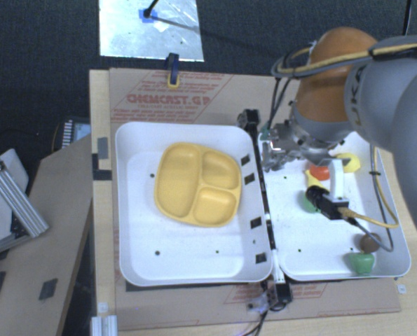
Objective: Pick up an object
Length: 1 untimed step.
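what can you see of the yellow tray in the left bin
The yellow tray is a rounded, plastic-looking plate split into three compartments: one large on its left, two smaller on its right. It lies flat and right side up, slightly turned, on the floor of the left bin, in its upper middle. Its compartments hold nothing and nothing else touches it.

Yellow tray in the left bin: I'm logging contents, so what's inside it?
The yellow tray in the left bin has three compartments, and all look bare, with just yellow surface. What lies under the tray is covered.

Printed lettering on the bench board

Red print reading "CHEMCAST" is showing on the cardboard sheet (173,93) behind the bins; the letters after it and smaller lines are staying illegible.
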Tool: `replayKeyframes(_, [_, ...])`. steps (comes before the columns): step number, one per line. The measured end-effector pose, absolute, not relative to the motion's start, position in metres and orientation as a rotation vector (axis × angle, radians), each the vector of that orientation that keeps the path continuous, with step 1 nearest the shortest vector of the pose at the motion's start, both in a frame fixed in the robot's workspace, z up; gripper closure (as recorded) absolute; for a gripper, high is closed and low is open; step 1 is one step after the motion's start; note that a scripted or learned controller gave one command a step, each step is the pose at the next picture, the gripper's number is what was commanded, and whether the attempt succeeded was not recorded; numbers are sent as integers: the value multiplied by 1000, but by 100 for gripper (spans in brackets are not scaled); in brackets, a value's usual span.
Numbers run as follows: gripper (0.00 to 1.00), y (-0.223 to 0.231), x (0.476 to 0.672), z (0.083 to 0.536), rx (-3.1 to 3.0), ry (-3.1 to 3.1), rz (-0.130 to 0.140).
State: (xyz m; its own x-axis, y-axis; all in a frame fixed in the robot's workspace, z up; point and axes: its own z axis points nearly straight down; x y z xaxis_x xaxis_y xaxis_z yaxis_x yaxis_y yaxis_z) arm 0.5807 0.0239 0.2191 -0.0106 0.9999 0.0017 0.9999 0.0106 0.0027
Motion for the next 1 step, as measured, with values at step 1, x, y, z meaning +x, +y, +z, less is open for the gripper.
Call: replayKeyframes(1, [100, 79, 592, 211, 2210, 2233, 4])
